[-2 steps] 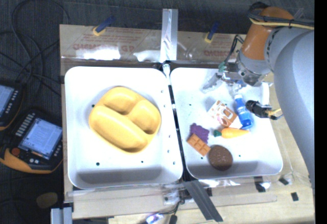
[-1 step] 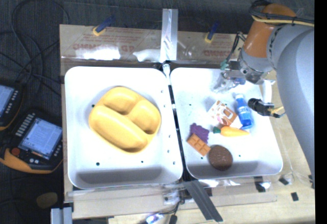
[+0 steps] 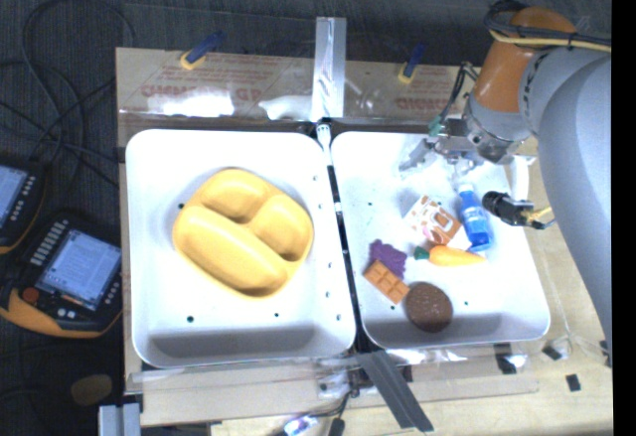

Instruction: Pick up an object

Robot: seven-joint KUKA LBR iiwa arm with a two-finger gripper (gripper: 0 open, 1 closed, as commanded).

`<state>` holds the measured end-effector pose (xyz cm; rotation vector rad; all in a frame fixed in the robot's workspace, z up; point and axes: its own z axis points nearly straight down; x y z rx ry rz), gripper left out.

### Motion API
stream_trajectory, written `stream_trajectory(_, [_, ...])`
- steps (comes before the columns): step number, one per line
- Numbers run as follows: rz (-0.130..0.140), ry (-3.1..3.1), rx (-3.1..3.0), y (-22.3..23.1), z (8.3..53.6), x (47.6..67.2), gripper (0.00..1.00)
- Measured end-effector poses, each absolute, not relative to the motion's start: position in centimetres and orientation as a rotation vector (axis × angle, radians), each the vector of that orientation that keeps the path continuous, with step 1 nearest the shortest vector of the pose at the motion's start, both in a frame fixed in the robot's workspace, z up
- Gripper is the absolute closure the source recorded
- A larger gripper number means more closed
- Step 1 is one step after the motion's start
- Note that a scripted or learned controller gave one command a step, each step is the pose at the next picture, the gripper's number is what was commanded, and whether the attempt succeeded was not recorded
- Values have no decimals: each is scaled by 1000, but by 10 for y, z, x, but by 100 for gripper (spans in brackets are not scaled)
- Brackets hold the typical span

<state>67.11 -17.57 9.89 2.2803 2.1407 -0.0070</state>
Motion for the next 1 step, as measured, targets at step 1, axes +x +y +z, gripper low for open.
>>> stream_trajectory(1, [2, 2272, 2156, -161, 89, 627, 0])
